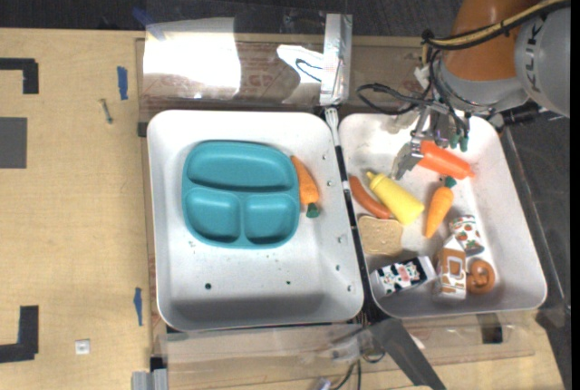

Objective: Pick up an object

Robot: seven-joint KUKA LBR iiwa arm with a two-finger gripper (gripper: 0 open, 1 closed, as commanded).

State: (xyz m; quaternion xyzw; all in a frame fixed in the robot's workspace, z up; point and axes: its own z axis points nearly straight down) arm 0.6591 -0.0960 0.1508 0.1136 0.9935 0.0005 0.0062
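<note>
— Over the right bin (530, 275), your gripper (419, 152) sits low beside an orange-red toy pepper (446, 161); I can't tell how its pincer stands. What worries you?

— Crowding. That glossy, tapered plastic pepper lies just beside the smooth yellow bottle (399, 198) and a toy carrot (439, 207). You could see it squirt sideways or nudge its neighbours.

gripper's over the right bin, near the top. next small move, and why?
Probably a short descent onto the orange carrot-like piece. The gripper sits at that piece's left end, in the upper part of the right bin, and nothing shows between its fingers. The yellow bottle lies just below and left, so coming straight down should avoid nudging it.
</note>
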